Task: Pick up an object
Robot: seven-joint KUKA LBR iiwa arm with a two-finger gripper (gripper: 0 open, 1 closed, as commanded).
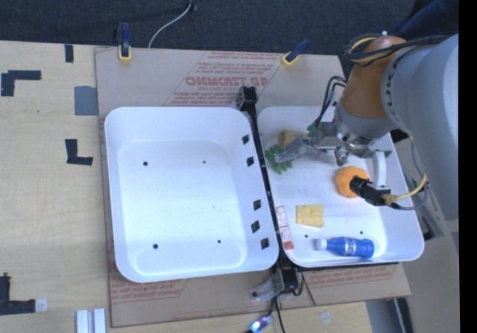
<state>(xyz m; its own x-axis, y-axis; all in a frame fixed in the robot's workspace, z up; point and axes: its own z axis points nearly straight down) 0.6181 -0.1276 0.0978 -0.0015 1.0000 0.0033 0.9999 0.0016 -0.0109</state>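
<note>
The grey arm's two-finger gripper [292, 147] reaches into the right shallow white bin [399, 249]; whether it is open or closed cannot be told. A small green leafy object [280, 159] lies right at the tip, partly hidden, contact unclear. A tan lump [287, 135] sits just beside. An orange round object [345, 180], yellow square sponge [310, 214] and blue plastic bottle [347, 247] lie farther off.

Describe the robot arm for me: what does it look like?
The thick rounded grey arm carries a glossy orange band above its wrist. Thin yellow and black cables loop around it, and a small metal gripper with dark fittings sits at its end.
</note>
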